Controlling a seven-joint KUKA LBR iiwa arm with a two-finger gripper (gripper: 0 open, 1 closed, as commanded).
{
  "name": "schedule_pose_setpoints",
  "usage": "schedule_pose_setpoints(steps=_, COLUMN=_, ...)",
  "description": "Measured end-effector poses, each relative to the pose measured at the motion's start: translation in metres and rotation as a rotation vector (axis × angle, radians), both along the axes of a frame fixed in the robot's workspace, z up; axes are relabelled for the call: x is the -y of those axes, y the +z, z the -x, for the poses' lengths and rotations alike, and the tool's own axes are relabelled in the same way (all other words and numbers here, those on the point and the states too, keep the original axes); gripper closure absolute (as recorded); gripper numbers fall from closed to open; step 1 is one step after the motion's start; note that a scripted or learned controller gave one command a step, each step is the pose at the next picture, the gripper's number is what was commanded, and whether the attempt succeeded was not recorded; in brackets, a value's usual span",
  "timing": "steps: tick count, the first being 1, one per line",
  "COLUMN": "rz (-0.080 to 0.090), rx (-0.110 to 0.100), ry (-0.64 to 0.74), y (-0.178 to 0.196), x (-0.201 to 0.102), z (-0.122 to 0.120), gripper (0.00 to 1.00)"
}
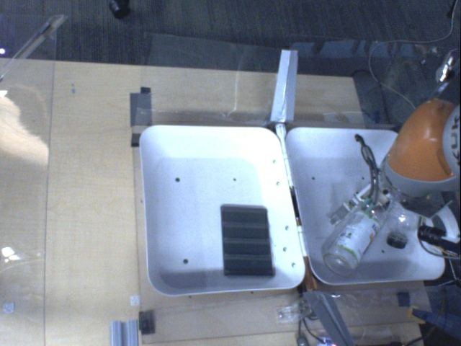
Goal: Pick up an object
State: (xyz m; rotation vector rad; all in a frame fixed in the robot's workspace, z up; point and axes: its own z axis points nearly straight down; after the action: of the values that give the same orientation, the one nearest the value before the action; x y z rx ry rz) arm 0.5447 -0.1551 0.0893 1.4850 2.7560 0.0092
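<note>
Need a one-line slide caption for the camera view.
KUKA arm's claw reaches into the right bin above a lying bottle; a ribbed black block sits in the left bin.

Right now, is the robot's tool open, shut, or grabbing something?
Tool: cannot be told; it sits right at the clear bottle in the right bin.

The arm (pixel 432 146) comes in from the right edge, grey with that orange band bulging just above the wrist, angled down and to the left. The gripper (pixel 365 206) sits low at the end of it, cables looping off the wrist, and it's too cluttered down there to read more.
</note>
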Motion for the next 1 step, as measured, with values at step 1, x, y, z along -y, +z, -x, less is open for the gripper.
schedule_pose_setpoints(steps=1, rz=-0.002, rx=-0.001, ry=-0.175, y=-0.0008, x=0.0418, z=-0.0221, gripper=0.0)
